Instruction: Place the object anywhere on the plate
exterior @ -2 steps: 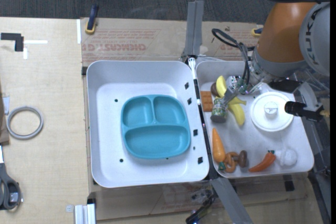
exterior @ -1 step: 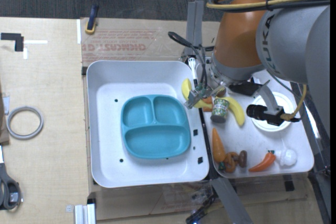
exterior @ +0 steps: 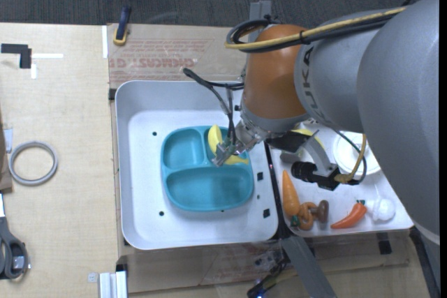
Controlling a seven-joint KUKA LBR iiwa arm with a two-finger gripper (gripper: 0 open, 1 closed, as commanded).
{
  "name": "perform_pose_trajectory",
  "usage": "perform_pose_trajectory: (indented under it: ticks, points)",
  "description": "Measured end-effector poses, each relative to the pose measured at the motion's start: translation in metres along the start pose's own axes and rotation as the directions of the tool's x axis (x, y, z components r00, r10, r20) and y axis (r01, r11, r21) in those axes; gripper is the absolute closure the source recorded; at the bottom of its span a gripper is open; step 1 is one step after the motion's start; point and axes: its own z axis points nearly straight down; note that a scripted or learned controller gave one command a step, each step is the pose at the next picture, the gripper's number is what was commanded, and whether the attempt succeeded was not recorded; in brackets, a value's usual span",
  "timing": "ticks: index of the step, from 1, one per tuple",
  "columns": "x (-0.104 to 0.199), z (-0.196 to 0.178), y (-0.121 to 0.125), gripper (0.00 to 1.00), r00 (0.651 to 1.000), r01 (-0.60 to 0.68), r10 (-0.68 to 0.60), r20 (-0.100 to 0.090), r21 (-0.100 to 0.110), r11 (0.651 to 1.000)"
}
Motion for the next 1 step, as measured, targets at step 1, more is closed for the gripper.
perform_pose_trajectory:
  ticks: [1]
  points:
    - [0.0754,-0.0678,0.0192,1.00,0.988,0.155,-0.155,0.002,-0.002,0.988]
